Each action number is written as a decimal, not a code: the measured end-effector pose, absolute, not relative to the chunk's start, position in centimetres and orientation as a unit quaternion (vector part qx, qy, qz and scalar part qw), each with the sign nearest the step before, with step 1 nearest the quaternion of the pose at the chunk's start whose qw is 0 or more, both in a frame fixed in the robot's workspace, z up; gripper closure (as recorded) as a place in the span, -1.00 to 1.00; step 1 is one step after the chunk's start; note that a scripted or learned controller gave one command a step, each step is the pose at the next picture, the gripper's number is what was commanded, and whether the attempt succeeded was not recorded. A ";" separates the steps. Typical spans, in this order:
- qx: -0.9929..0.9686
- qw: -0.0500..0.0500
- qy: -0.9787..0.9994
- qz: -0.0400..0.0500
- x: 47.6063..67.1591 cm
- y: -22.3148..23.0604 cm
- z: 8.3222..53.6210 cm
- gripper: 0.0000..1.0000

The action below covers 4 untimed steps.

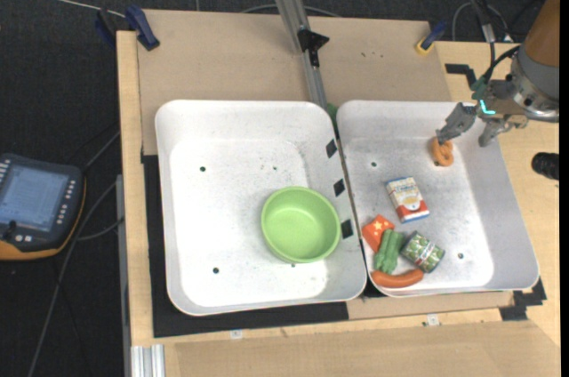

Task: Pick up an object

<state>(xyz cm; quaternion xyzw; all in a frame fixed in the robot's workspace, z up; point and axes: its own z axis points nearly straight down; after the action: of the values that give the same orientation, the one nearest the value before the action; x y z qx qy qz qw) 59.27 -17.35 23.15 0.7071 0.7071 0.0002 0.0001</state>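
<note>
Orange object [443, 153] sits right under the left fingertip of the gripper [474, 127], whose fingers are spread wide with nothing between them. Looks like the approach step; next it needs to centre over it and drop lower before closing

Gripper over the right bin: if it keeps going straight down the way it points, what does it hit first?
Most likely the small orange object, which lies just below the left finger of the gripper. Depth is hard to judge from this slanted view, so the fingers could instead land on the right bin floor beside it.
</note>
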 end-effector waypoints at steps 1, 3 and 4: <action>0.707 0.000 0.707 0.000 59.3 -17.4 23.1 -1.00; 0.707 -0.002 0.707 -0.001 58.5 -17.1 11.1 -1.00; 0.707 0.001 0.707 0.001 58.6 -17.1 9.7 -1.00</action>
<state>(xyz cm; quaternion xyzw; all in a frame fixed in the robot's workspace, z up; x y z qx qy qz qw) 58.62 -17.08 9.69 0.7070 0.7072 0.0006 0.0009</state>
